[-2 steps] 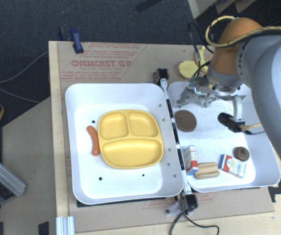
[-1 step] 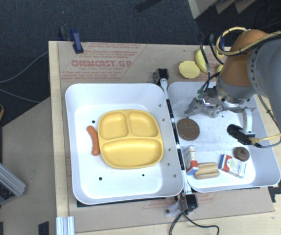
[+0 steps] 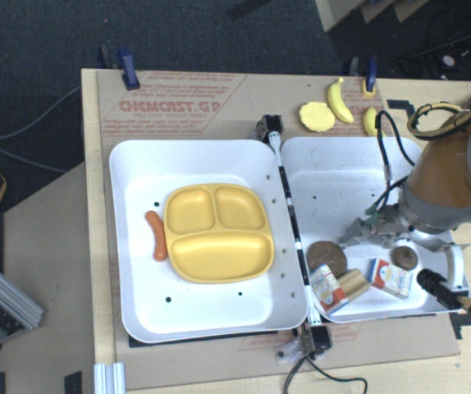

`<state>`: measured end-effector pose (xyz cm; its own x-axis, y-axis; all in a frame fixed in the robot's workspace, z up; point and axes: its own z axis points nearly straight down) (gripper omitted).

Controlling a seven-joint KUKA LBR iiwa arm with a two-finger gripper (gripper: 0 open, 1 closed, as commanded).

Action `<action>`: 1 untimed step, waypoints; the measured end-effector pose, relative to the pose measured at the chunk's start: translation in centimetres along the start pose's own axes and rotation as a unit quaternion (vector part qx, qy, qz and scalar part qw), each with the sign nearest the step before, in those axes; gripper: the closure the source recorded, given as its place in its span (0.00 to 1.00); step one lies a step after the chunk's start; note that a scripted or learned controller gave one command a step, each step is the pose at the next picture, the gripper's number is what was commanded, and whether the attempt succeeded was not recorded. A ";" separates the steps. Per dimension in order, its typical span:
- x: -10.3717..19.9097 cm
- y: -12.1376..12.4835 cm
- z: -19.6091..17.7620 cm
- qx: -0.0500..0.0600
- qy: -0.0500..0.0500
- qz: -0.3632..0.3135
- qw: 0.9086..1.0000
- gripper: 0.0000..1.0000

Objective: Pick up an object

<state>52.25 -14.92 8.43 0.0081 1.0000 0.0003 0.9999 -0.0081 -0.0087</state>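
Observation:
My gripper (image 3: pixel 372 230) hangs low over the middle of the right bin (image 3: pixel 334 171), below the arm's orange band (image 3: pixel 445 171). Just in front of it in that bin lie a brown round disc (image 3: pixel 326 257), a small red and white can (image 3: pixel 326 286), a tan cylinder (image 3: pixel 353 283), a white, red and blue packet (image 3: pixel 390 277) and a small brown round piece (image 3: pixel 404 258). Nothing shows held in the gripper. The arm's wrist hides part of the bin's right side.
The left bin (image 3: pixel 137 302) holds a yellow divided plate (image 3: pixel 217 232) with an orange sausage-shaped toy (image 3: pixel 157 235) to its left. Behind the right bin, a toy banana (image 3: pixel 340 101), a yellow lumpy piece (image 3: pixel 317 116) and another yellow piece (image 3: pixel 370 121) lie on the board. Cables loop at the right.

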 end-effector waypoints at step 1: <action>4.5 8.7 -0.2 -0.008 0.000 -0.007 1.000 0.00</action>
<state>60.98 -10.47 8.52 -0.0068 1.0000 0.0003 0.9999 0.0068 0.0074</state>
